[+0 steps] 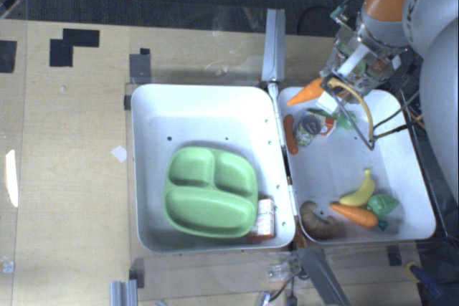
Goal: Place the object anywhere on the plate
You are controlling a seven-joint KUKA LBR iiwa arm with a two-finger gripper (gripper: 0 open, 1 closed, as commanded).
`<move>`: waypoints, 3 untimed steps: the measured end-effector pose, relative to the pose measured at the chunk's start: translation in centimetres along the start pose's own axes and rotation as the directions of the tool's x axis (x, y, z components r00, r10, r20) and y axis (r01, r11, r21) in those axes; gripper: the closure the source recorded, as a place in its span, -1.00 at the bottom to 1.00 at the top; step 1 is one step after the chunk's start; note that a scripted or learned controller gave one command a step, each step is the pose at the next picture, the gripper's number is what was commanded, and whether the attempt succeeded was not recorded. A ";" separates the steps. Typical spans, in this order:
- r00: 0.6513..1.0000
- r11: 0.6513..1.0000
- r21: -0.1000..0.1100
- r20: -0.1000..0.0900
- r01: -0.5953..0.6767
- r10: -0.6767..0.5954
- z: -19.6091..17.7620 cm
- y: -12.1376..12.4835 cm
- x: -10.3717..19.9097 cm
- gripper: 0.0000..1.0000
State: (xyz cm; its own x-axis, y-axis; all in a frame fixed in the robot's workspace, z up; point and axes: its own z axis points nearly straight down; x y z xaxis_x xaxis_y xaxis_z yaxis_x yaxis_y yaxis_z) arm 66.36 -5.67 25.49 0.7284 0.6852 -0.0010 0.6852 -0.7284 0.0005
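A green divided plate (211, 191) lies in the left bin (150, 154), toward its front. An orange carrot (307, 92) hangs tilted over the back left corner of the right bin (412, 175), tip pointing left and down. Its thick end sits between the fingers of my gripper (331, 84), which is shut on it. The gripper is well to the right of and behind the plate, across the wall that divides the bins.
Under the gripper lie a small can (310, 130) and a red sausage (289, 134). A banana (360, 190), a second carrot (354, 214), a green leafy piece (383, 204) and a brown item (318, 221) sit at the right bin's front. A small packet (265, 217) leans beside the plate.
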 end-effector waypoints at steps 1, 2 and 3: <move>0.890 0.890 -0.001 -0.003 0.456 -0.456 7.1 -8.2 4.0 1.00; 0.891 0.891 -0.001 -0.003 0.455 -0.455 7.1 -8.2 4.0 -1.00; 0.890 0.890 -0.003 -0.005 0.455 -0.455 6.1 -8.1 4.1 1.00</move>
State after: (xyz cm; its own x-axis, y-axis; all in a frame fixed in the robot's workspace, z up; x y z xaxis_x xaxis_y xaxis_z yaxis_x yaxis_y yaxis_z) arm 63.79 3.10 19.41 0.3368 0.9416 0.0036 0.9416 -0.3368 0.0029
